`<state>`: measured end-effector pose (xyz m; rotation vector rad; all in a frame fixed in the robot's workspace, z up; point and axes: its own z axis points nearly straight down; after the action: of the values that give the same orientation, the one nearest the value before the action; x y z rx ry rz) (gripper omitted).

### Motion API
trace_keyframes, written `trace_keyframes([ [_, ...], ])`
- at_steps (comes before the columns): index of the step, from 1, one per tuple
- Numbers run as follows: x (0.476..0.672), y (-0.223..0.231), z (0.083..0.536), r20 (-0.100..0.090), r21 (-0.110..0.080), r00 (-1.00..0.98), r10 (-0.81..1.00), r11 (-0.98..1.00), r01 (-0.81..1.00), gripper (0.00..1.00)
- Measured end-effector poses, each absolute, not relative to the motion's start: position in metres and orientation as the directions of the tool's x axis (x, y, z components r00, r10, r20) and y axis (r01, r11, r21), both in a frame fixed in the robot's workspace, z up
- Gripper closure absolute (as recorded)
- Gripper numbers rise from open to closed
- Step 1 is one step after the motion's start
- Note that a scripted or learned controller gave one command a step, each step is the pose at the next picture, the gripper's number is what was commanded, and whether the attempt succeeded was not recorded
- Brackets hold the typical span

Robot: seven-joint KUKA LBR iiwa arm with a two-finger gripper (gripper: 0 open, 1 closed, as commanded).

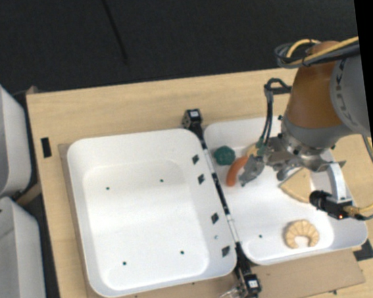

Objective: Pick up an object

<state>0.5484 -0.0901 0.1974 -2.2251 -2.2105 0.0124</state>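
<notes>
Hovering over the right-hand shallow white bin [251,225], grey two-finger gripper [252,168], finger state indiscernible; orange elongated carrot-like object [234,171] just left, lying diagonally.

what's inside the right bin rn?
The right bin holds a green ball, an orange carrot-like piece, a croissant, and a tan wedge partly covered by the arm.
</notes>
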Motion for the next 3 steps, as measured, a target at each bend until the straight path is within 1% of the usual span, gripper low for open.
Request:
trace_keyframes([
  [1,0.552,-0.087,0.214,-0.002,0.001,-0.001,1.000,0.001,1.000,1.00],
  [2,0.560,-0.101,0.134,-0.001,-0.006,0.002,1.000,-0.002,1.000,1.00],
  [3,0.561,-0.101,0.139,-0.001,0.001,0.003,1.000,-0.003,1.000,0.00],
])
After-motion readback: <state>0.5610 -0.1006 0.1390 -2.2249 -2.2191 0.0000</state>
